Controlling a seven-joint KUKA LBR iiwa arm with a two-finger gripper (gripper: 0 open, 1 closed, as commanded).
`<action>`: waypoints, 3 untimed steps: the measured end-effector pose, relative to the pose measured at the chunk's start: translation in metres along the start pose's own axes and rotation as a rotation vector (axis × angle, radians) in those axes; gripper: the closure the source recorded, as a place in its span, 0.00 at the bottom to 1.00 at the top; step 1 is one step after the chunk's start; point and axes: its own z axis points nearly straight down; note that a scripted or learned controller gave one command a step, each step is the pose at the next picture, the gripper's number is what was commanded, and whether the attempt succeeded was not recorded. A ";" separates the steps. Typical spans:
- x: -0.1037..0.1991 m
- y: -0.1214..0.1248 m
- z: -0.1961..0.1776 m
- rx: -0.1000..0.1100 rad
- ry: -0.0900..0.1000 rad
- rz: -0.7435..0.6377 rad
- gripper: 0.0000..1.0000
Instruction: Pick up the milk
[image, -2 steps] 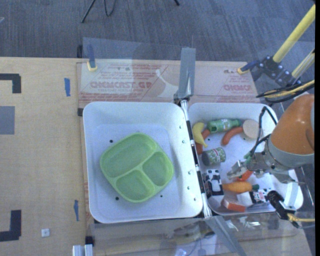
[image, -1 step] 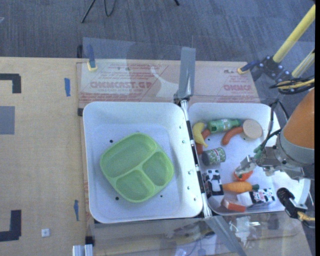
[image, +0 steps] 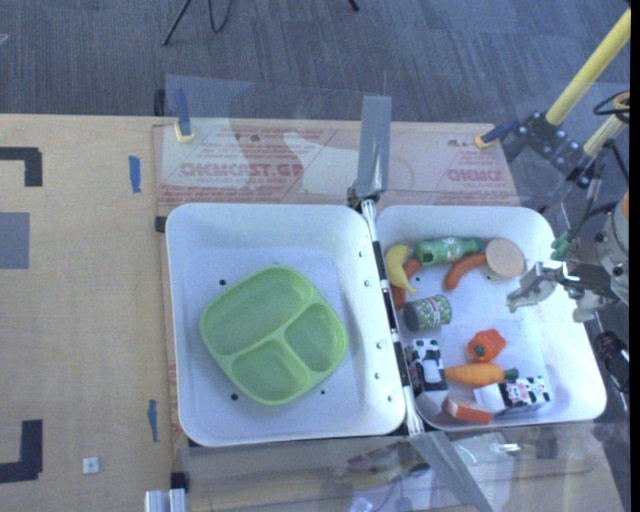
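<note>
A small black-and-white cow-patterned milk carton (image: 428, 362) lies in the right bin (image: 575, 350), close to the divider on its left side. A second cow-patterned white pack (image: 524, 392) lies near the bin's front right corner. My gripper (image: 528, 286) hangs over the right part of that bin, just below a round tan disc (image: 505, 258). It is well to the right of and behind the carton, and nothing shows in its grasp.
The right bin also holds a banana (image: 398, 266), a green bottle (image: 447, 248), an orange-red sausage shape (image: 465, 270), a green can (image: 430, 312), a red pepper (image: 485, 346) and a carrot (image: 475, 375). A green divided plate (image: 272, 335) lies in the left bin (image: 200, 250).
</note>
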 end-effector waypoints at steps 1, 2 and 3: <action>-0.043 0.008 0.147 0.001 0.001 -0.063 0.00; -0.044 0.008 0.137 0.000 0.000 -0.060 1.00; -0.012 0.003 0.056 -0.003 -0.001 -0.449 1.00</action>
